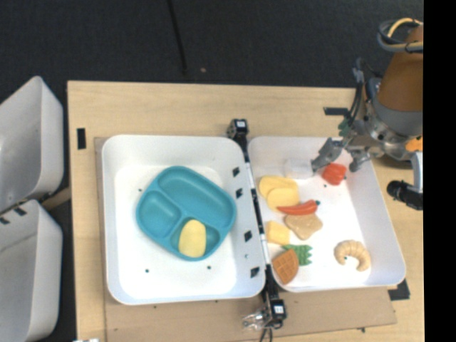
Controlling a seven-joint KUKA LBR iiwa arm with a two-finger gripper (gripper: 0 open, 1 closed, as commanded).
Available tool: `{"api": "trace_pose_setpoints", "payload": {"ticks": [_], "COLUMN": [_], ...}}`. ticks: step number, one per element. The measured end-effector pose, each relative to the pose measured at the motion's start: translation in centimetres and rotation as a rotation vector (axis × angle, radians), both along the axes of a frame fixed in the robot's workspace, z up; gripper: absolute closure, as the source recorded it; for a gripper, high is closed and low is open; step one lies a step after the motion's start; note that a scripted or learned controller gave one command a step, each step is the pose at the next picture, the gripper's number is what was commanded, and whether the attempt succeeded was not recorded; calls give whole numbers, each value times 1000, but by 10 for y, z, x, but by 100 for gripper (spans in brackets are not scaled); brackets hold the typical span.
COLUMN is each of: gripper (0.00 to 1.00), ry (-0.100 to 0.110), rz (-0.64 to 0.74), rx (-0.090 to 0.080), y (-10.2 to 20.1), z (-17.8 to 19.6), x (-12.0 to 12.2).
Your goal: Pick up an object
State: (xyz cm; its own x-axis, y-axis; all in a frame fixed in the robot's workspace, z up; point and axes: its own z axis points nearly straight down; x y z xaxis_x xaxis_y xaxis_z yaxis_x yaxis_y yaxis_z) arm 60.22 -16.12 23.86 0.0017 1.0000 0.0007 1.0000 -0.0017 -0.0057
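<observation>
The waffle (285, 266) lies nearest, at the front of the right bin (388, 258), with a green piece (304, 254) touching it and a croissant (353, 254) off to its right. Behind them sit a toast slice (305, 225) and a yellow wedge (278, 232), then a red chili (298, 207) lying crosswise, then a yellow lump (278, 189). In the left bin (125, 184) a blue plate (185, 211) carries a yellow piece (192, 238) in its front compartment.

Farther back, near the right bin's far right corner, a small red piece (333, 173) lies on the white floor. The gripper (340, 157) hangs right over it, the arm coming in from the right. The red piece sits just under and between the two fingers (323, 156), a little toward the front. It looks roughly round, so no long axis matters for the grasp. This is most likely the target.

The fingers stand spread apart, one to the left of the red piece and one to its right. Nothing is gripped between them. Whether either tip touches the piece I cannot tell. Judging by this, the coming move is a short drop and a close.
</observation>
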Motion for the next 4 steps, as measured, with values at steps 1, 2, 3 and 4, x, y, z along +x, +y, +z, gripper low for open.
{"api": "trace_pose_setpoints", "payload": {"ticks": [1, 2, 3, 4], "gripper": [0, 0, 0, 0], "ry": [13, 0, -12, -2], "rz": [1, -1, -5, 8], "rx": [4, -1, -10, -1], "y": [23, 33, -66, -6], "z": [-105, -142, -38, -144], "x": [-59, -112, -112, -50]}}
